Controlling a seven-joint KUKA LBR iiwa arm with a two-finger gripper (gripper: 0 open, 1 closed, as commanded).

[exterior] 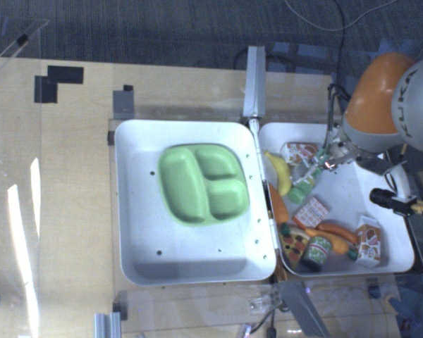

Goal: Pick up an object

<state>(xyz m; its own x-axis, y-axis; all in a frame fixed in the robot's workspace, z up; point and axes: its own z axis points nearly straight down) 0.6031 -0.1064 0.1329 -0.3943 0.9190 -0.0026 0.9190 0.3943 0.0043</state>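
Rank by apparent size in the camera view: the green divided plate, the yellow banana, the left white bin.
Largest to smallest:
1. Left white bin
2. Green divided plate, lying inside that bin
3. Yellow banana, in the right bin, clearly the smallest

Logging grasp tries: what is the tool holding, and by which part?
Cannot be told: the tool sits low over the green bottle in the right bin.
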